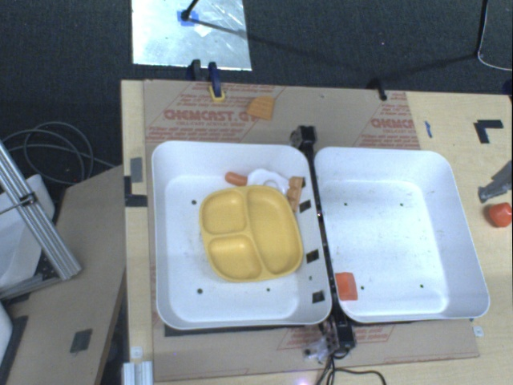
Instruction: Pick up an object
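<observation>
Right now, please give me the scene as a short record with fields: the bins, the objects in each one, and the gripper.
left bin: holds a yellow divided plate, three compartments
behind the plate: small orange piece, white object partly hidden, tan piece near the right wall
right bin: holds an orange block in its near left corner
outside the bins: tan piece on cardboard; orange object at the right edge
gripper: at the right edge, outside the bins, beside the orange object

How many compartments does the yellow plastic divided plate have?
3. The yellow plastic divided plate in the left white bin has two upper compartments and one lower.
</observation>
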